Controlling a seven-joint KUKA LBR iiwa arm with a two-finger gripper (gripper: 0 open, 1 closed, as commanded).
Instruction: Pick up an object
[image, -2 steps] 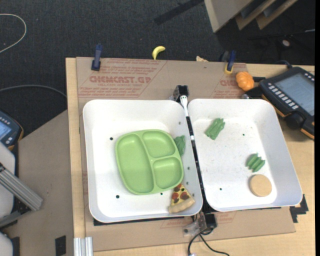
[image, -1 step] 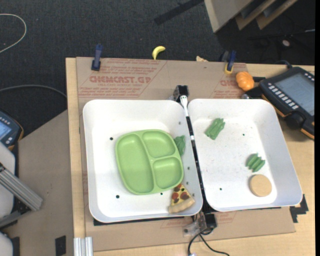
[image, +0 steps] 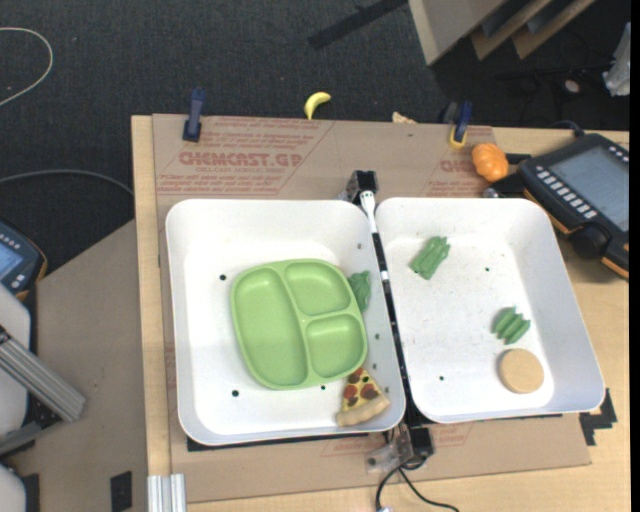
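— What do the bins hold?
— Left bin (image: 190, 300): a green divided plate (image: 290, 325), a green scrap (image: 361, 290) touching its right edge, a pizza slice (image: 361, 397) near me. Right bin (image: 450, 340): far pod (image: 431, 257), near pod (image: 510, 324), tan cookie (image: 521, 371).
— Your jaws?
— I cannot tell.

Dark grey carpet floor (image: 150, 60) w/ a thin white cable (image: 30, 60) looping at top left. Light wood bench (image: 610, 330) topped by a printed cardboard sheet (image: 260, 155), held by blue clamps (image: 193, 113) at its back edge. Pale wooden furniture (image: 490, 30) at top right. Even, soft overhead light.
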